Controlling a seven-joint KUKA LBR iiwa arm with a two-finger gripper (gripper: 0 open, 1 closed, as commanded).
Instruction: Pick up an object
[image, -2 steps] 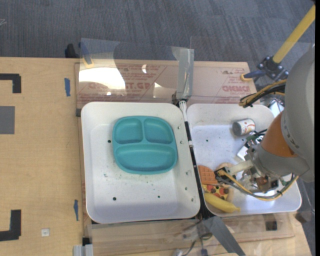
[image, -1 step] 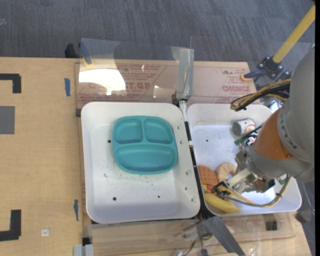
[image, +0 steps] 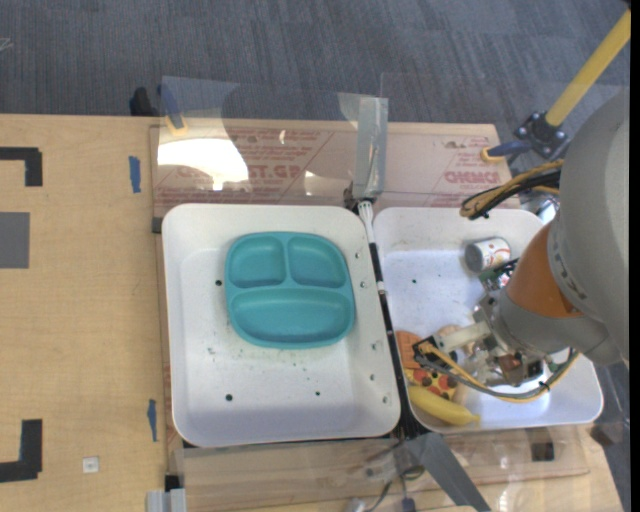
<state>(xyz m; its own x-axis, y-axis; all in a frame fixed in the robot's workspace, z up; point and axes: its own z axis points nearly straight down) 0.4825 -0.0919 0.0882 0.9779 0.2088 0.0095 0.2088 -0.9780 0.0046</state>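
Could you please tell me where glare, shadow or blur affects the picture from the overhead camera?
In the camera view, strong glare washes out the clear plastic sheet behind the left white bin; the teal three-compartment plastic plate is evenly lit and sharp, with a soft shadow at its edge; the large grey arm looks soft and out of focus, shading part of the right white bin.

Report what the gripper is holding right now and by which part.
Cannot be told. The gripper is low in the right bin, above the banana, but the wrist and cables hide what lies beneath.
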